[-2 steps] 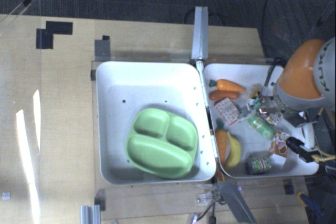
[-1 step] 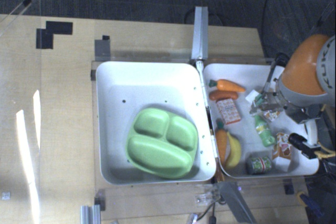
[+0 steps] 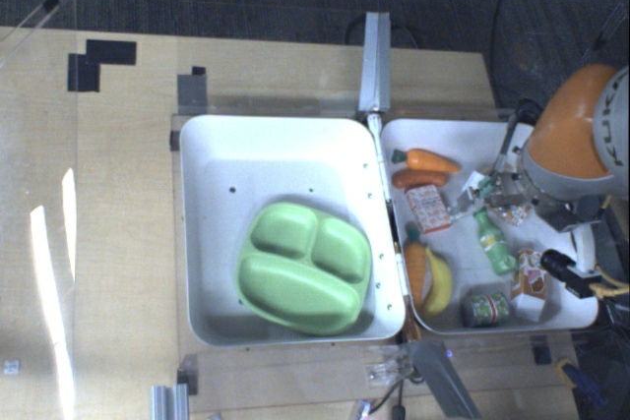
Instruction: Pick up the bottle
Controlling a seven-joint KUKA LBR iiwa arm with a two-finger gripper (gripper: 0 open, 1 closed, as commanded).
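The bottle (image 3: 495, 244) is small, green and translucent, and it lies on its side in the middle of the right bin (image 3: 463, 135). My gripper (image 3: 498, 201) hangs just above the bottle's upper end, under the grey wrist and orange band (image 3: 581, 135) that come in from the right. The gripper's metal parts cover the bottle's cap end, and I cannot make out whether they touch the bottle.
The right bin also holds a carrot (image 3: 429, 159), a red-and-white packet (image 3: 428, 209), a banana (image 3: 442, 283) beside another carrot (image 3: 417, 269), a green can (image 3: 485, 309) and a brown packet (image 3: 533, 276). A green divided tray (image 3: 307, 266) lies in the left bin (image 3: 212, 162).
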